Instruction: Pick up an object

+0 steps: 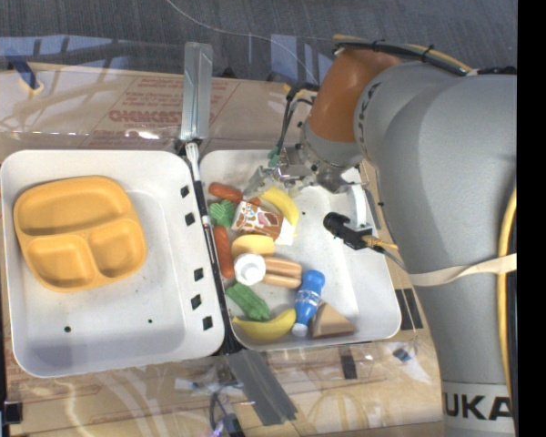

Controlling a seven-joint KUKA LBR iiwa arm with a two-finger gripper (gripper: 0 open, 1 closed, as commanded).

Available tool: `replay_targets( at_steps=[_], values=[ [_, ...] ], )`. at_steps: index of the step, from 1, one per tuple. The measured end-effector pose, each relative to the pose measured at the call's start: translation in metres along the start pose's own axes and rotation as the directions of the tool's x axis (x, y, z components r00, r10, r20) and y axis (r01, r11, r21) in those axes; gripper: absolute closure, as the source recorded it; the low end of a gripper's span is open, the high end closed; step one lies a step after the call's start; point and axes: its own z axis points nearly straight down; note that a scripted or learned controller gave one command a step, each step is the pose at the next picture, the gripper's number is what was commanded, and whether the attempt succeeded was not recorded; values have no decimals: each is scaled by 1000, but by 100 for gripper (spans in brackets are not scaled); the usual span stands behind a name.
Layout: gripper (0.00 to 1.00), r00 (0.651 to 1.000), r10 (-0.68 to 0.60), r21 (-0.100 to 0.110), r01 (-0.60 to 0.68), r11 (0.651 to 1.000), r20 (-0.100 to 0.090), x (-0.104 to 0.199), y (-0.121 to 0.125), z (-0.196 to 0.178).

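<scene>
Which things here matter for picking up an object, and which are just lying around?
For the job: gripper; right bin with toy food: banana, hot dog, blue bottle.
Just lying about: yellow divided tray, left bin.

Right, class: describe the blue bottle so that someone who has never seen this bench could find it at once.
Look in the right-hand white bin, the one crowded with toy food. Go to its near edge: the blue bottle lies tilted between a hot dog and a brown wedge, just above a banana. It is the only blue thing there.
</scene>
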Motion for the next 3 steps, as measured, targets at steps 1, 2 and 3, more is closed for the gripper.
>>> replay_targets(
  at_steps=[1, 2, 3],
  values=[
    [0, 992, -124, 8, 124, 992, -4, -20, -5, 15],
    [100, 991, -130, 12, 130, 991, -6, -19, -5, 7],
    [100, 993, -115, -1, 115, 993, -2, 62, 4, -89]
  ],
)
